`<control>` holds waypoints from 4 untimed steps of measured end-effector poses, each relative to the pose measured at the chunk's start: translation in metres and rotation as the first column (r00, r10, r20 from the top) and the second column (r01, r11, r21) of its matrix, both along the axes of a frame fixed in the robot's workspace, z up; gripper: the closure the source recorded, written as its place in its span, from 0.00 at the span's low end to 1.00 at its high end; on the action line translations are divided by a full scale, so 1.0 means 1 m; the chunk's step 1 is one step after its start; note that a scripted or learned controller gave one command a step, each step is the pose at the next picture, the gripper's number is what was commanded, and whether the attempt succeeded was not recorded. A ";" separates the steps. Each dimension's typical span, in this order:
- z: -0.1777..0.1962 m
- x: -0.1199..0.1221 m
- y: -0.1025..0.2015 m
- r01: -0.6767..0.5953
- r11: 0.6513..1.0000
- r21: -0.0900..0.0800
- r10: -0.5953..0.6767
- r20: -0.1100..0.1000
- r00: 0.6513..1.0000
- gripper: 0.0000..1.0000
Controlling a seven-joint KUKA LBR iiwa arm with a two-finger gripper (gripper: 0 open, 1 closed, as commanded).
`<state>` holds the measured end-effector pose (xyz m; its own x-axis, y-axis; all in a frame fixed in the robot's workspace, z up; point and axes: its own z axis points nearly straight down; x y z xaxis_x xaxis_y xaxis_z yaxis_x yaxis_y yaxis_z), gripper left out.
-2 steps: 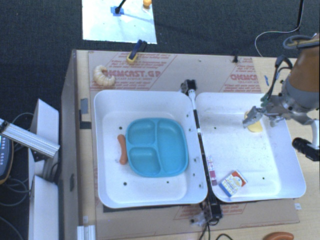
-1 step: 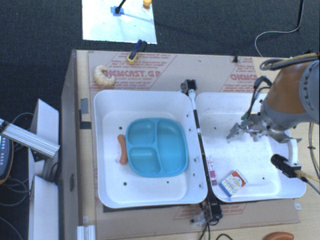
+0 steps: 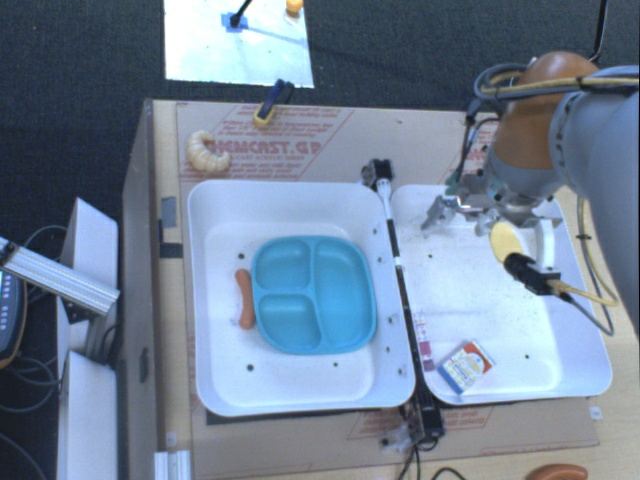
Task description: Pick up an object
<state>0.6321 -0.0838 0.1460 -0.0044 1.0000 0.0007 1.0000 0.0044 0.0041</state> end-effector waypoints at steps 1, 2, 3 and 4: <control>-0.062 0.010 -0.017 0.003 1.000 -0.001 -0.003 -0.004 1.000 0.00; -0.040 0.036 -0.031 0.001 1.000 -0.002 -0.001 0.000 1.000 0.00; -0.028 0.037 -0.050 0.002 1.000 -0.002 -0.002 -0.001 1.000 0.00; -0.036 0.037 -0.086 0.002 1.000 -0.003 -0.002 -0.001 1.000 0.00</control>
<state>0.6690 -0.1696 0.1099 -0.0021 1.0000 -0.0020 1.0000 0.0021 0.0034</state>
